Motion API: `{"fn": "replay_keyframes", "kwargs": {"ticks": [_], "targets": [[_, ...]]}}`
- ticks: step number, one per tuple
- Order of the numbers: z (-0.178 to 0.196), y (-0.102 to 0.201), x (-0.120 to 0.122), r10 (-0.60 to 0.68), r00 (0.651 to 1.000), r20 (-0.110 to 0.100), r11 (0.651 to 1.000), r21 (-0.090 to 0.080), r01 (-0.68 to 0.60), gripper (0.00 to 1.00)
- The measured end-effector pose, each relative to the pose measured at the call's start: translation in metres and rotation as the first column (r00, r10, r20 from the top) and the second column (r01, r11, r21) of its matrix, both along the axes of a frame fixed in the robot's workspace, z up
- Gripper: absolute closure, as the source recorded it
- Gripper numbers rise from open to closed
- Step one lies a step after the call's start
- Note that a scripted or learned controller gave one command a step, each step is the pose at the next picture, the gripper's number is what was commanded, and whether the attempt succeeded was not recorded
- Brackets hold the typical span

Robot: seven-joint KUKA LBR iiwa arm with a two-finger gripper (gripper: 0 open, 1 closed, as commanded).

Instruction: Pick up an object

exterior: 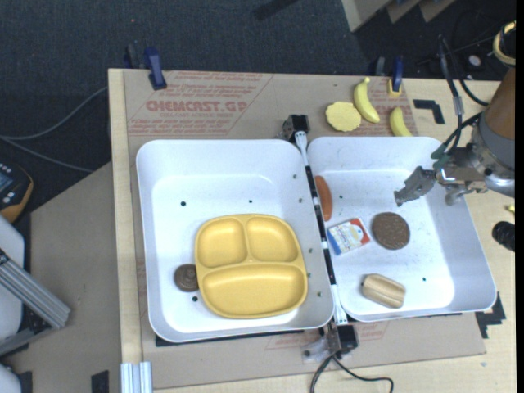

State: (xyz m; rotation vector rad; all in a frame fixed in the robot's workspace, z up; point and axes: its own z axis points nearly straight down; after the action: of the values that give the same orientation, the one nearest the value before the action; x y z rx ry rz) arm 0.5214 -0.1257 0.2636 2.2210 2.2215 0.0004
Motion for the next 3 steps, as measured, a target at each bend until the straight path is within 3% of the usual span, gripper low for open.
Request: {"fn": "replay_keyframes", "kwargs": {"ticks": [1, 2, 3], "targets": [[-0.098, -0.031, 0.030, -0.002, 1.000, -0.010, 1.000, 0.001, 0.002, 0.00], [-0.183, -0.030, 0.020, -0.001, 1.000, -0.006, 1.000, 0.002, 0.001, 0.00], [-0.168, -0.030, 0.022, -0.002, 1.000, 0.002, 1.000, -0.001, 0.002, 1.00]]}}
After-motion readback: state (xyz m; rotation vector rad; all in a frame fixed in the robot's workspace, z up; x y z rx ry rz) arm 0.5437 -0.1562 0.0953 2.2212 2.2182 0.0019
